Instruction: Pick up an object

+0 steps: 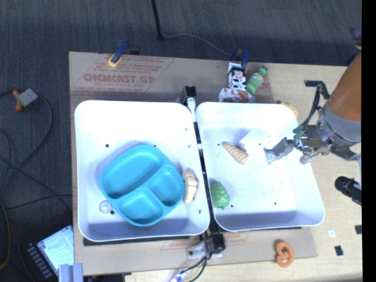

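Arm over the right bin, nothing grabbed yet

Two bins: left bin (88,157) has a big blue tray (141,184) with a tan piece (190,185) at its edge; right bin (294,216) holds a croissant (236,151) mid-bin and a green toy (220,194) by the left wall. Gripper (276,151) sits just right of the croissant, can't tell if the fingers are spread or pinched. My guess: the croissant's curved, so it could roll or get nudged away if the descent lands off-center.
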Controlling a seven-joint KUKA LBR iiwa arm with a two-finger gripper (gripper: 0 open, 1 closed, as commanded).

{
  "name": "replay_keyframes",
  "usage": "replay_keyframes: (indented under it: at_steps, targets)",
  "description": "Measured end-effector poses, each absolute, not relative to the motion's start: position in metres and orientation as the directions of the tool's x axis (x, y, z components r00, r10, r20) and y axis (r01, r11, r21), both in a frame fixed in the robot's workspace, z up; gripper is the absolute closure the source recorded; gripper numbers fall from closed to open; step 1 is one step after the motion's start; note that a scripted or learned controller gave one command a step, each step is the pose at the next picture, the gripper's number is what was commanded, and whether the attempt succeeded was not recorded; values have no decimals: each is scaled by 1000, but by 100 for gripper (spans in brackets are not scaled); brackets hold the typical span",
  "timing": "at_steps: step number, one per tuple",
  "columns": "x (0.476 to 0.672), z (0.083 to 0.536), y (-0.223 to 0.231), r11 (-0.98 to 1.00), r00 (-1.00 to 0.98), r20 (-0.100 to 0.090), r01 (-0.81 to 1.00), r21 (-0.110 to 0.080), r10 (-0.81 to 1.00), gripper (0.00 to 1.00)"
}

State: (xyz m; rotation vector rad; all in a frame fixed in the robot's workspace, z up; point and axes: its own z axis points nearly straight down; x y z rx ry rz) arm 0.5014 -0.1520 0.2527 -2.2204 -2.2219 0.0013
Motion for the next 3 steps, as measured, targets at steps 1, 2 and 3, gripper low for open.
replay_keyframes:
  at_steps: [1,2,3]
  targets:
    - [498,119,-160,0,0,1,1000,-4,1000,0]
    - [516,93,-123,0,0,1,1000,-2,1000,0]
    - [573,88,-196,1,-1,-1,1000,7,1000,0]
